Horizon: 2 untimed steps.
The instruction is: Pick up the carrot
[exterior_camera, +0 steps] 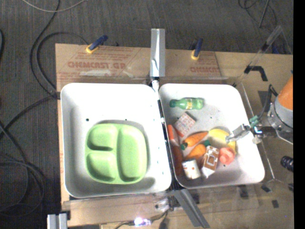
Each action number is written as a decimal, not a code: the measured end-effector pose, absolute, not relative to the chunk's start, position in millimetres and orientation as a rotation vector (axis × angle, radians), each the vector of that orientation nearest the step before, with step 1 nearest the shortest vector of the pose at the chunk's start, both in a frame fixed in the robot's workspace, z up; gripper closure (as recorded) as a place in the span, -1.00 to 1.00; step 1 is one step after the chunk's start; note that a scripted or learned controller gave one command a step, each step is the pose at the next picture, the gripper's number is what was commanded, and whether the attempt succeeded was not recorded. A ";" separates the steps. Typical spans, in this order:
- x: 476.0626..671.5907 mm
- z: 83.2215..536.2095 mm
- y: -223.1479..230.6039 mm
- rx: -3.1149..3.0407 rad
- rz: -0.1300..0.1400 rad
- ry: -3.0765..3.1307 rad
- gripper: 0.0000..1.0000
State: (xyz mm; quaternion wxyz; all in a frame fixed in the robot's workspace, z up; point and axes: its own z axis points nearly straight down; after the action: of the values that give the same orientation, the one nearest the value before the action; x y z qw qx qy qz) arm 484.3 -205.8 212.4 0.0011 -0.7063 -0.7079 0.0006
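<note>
The carrot point(196, 139) is orange and lies slanted in the middle of the right bin point(248, 173), among other toy foods. A second orange piece point(197, 151) lies just below it. My gripper point(241, 132) reaches in over the bin's right side. It hangs beside a yellow item point(218, 136), about a hand's width to the right of the carrot. Nothing shows in its grasp.
Around the carrot lie a green bottle point(187, 103), a small carton point(184, 123), a long red-orange item point(175, 149) by the left wall, a brown carton point(210, 159), a white cup point(190, 169) and a pink-red item point(228, 156). The left bin point(76, 104) holds a green divided plate point(116, 151).
</note>
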 end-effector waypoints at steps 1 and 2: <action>535.2 97.7 -145.5 -2.175 0.000 -2.265 -1.00; 489.4 91.1 -110.7 -2.207 -0.013 -2.264 -1.00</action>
State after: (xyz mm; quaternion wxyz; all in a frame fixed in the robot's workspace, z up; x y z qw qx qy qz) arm 489.4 -110.7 91.1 -0.0102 -0.6979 -0.7161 -0.0042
